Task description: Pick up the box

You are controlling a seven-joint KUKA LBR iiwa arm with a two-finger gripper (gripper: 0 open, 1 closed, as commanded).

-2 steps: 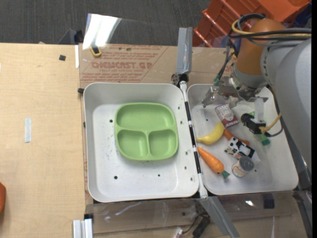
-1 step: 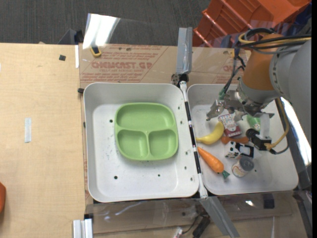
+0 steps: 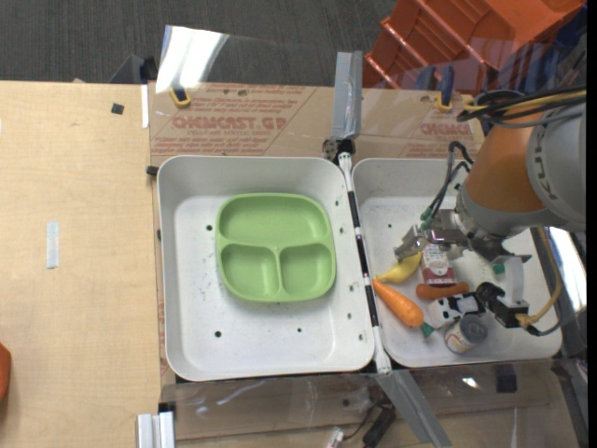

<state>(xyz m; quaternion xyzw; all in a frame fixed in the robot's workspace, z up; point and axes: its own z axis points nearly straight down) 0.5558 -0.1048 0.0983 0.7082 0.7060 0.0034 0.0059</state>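
**Box pick: gripper down at the box, lift not yet shown**

Left bin: shallow white plastic bin, holding one light-green three-compartment plastic tray, flat, roughly central. No task object there.

Right bin: second shallow white plastic bin, cluttered toward its middle and front. From the left: yellow banana-shaped toy near the divider, orange carrot-shaped toy just in front of it, pointing toward the front right. Then a small red-and-white printed carton, the box, lying on the bin floor, long side running front to back, just right of the banana. In front of the box: reddish sausage-shaped toy, small black-and-white toy, round grey can-like piece.

Gripper: metal two-finger gripper at the rear end of the box, directly over or against it. Finger spacing hidden by the wrist and cabling; cannot tell whether wide or closed. No box visibly between the fingers, so no grasp claimed.

Progress, as a judgement: approach done, gripper at the target. Left to do: confirmed closure on the box and a lift clear of the bin floor. Box apparently resting down, so pick not completed.

Box appearance: small, rectangular, red top panel with pale label area, print too small to read; rear end partly covered by the gripper.
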